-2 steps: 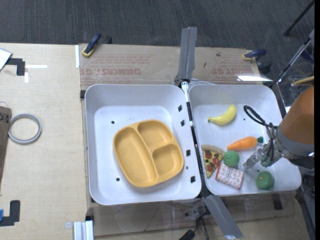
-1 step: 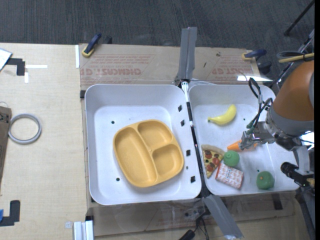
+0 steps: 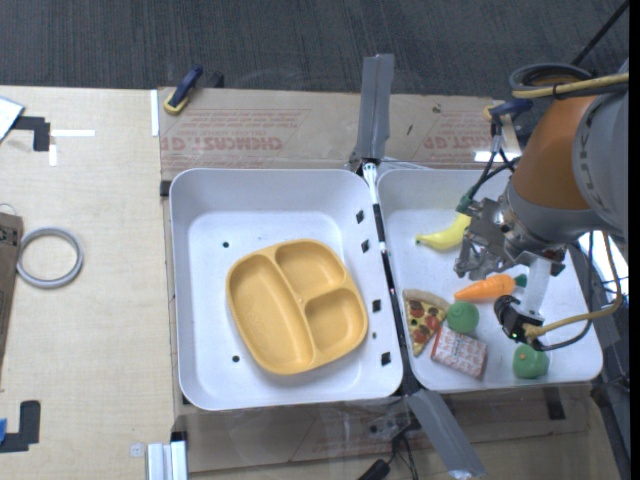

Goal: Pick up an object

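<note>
1. Carrot (image 3: 486, 288), a small orange toy one with a green tip, lies in the right bin (image 3: 400, 268), just above the green ball (image 3: 462, 316) and up-right of the pizza slice (image 3: 424, 318). It looks the nearest candidate to the gripper (image 3: 478, 255).
2. Handling, as a judgement: it is probably light, hollow plastic, stiff and smooth, so it may roll or squirt out of a pinch. Taking it across its thick middle, fingers square to its long axis, seems safest.
3. The gripper hangs just above the carrot's left end, below-right of the banana (image 3: 445, 234). Dark wrist hardware and cables crowd the fingers; I cannot tell how wide they stand, nor whether they touch the carrot.
4. Nothing can be seen clamped between them.
5. Other picks near the carrot: the red packet (image 3: 459, 353) below the ball, and a second green piece (image 3: 530, 362) further right.
</note>
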Robot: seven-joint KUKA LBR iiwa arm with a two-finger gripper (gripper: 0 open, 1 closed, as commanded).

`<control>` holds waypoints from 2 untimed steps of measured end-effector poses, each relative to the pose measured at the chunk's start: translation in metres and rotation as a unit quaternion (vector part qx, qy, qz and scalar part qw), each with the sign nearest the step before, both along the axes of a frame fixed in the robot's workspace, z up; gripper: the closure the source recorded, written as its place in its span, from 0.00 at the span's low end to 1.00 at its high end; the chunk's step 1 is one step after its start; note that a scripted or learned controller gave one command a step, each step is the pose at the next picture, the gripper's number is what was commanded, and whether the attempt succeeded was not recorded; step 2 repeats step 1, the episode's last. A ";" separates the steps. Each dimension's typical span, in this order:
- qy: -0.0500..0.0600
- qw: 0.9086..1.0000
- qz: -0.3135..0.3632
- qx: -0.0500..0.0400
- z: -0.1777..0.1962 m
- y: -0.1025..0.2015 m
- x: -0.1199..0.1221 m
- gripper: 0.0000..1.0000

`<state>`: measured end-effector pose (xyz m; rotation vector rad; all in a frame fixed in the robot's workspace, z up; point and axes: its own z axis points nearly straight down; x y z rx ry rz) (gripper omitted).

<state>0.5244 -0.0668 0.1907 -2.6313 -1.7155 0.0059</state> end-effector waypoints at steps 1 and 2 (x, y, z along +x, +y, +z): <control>0.000 0.984 -0.179 -0.001 0.070 0.049 0.013 1.00; 0.000 0.984 -0.179 -0.001 0.070 0.049 0.013 1.00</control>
